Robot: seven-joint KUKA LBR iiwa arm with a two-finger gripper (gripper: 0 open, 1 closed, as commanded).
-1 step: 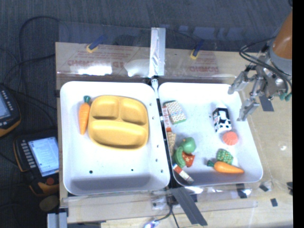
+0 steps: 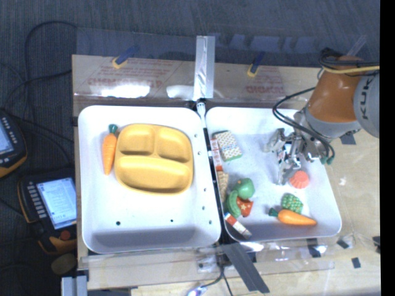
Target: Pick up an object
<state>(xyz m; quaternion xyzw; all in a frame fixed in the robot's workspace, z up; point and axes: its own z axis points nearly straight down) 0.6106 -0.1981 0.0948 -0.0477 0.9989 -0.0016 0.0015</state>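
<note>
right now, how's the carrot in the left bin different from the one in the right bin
The left-bin carrot lies nearly upright in the view, beside the yellow tray; the right-bin carrot lies almost crosswise near that bin's front edge. The left one's green top points away from the camera, the right one's toward the left. Both are orange toys.

"KU" legible on arm [image 2: 369, 100].

Cut off and unclear

The arm [image 2: 345, 97] runs off the right edge. The claw [image 2: 289, 165] is too blurred to read its fingers; the small item [image 2: 238, 226] by the divider is too small to identify.
</note>
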